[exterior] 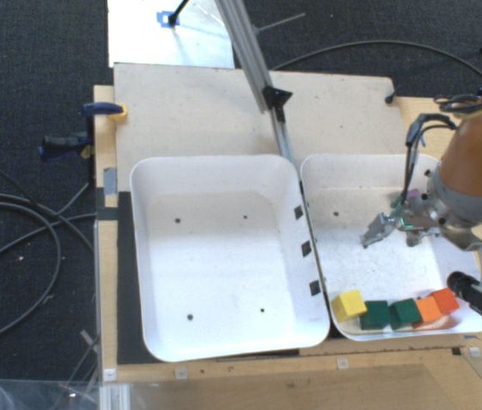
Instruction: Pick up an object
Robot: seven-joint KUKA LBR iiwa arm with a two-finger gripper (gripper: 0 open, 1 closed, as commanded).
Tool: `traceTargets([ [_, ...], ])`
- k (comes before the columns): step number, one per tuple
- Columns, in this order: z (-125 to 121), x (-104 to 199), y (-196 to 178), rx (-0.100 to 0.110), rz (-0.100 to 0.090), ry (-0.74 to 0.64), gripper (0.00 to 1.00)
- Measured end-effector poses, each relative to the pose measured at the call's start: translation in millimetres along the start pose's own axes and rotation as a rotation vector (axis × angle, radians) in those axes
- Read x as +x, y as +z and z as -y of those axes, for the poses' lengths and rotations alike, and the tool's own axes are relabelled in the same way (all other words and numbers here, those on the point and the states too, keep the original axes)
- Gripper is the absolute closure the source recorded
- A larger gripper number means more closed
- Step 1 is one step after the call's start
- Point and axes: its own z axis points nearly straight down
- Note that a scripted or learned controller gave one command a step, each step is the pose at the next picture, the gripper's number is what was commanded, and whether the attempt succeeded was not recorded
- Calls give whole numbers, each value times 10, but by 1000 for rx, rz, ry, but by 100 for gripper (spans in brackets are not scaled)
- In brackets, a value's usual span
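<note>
Overhead, open end effector (392, 229) above bare right bin (343, 186) floor, blocks (395, 311) along near rim.

Two bins side by side on worktop (249, 114). Four blocks (395, 311) in row along near wall of right bin (352, 186); hand (390, 227) above its middle.
</note>
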Motion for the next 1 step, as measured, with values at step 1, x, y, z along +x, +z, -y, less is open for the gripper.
traceTargets([
  [1,319,-668,240,2,3,10,0],
])
